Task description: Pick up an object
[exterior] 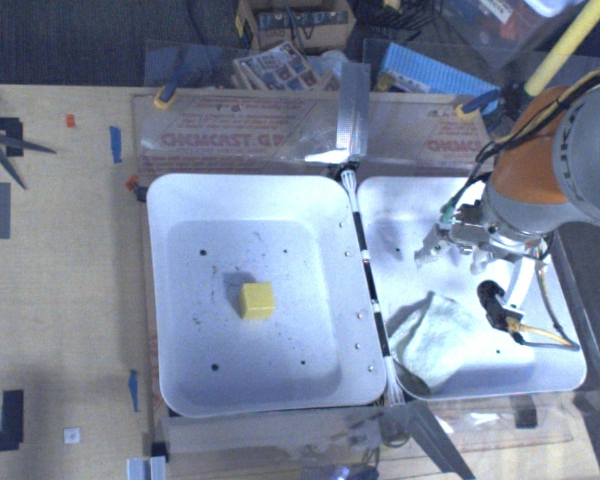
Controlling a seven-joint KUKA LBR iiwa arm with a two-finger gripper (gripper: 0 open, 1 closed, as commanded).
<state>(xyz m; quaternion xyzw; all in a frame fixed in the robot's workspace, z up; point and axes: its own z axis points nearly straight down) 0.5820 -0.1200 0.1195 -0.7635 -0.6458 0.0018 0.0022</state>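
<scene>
A small yellow cube [257, 300] lies near the middle of the left bin [180, 218]. A crumpled white cloth [430, 340] rests in the front left part of the right bin [550, 368]. My gripper [450, 258] hangs over the right bin, behind the cloth and well to the right of the cube. Its fingers [423, 256] are spread open with nothing between them. The grey arm with its orange band [530, 173] comes in from the right.
A metal divider [365, 268] runs between the two bins. A black and yellow cable [515, 318] hangs from the wrist over the right bin. A clear plastic sheet and clutter lie behind the bins.
</scene>
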